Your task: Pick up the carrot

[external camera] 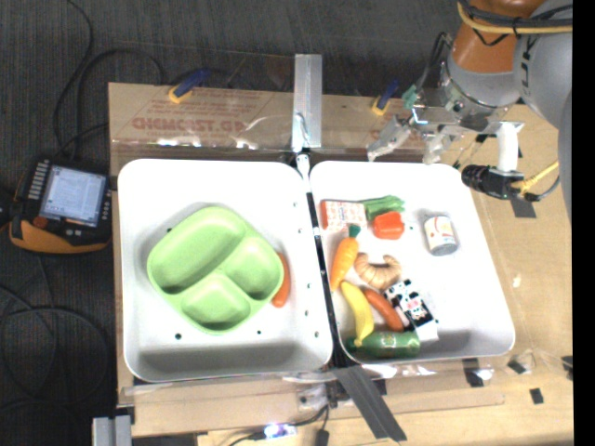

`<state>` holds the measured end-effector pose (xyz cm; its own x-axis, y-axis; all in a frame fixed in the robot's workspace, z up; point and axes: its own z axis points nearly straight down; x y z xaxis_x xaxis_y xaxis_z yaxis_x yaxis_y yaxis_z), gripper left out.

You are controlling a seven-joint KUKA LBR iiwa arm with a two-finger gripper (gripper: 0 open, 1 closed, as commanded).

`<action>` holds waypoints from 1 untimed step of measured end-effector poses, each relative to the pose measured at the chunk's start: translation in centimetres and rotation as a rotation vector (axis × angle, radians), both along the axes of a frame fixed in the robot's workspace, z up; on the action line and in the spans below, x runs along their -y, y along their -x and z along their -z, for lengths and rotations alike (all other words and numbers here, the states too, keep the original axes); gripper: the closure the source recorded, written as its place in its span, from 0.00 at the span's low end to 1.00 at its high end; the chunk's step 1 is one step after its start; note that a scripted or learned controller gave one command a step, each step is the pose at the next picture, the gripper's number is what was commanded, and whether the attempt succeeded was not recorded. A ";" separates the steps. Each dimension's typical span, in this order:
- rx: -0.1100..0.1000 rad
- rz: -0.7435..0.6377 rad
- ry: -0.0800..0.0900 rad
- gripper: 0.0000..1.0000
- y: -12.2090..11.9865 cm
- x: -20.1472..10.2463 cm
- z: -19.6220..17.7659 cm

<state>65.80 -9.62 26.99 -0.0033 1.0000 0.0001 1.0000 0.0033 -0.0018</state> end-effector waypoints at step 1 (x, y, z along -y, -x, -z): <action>-0.002 -0.039 0.000 0.00 5.6 -3.9 8.7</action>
<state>60.21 -5.76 18.25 -0.0426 0.9991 0.0002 0.9991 0.0426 -0.0036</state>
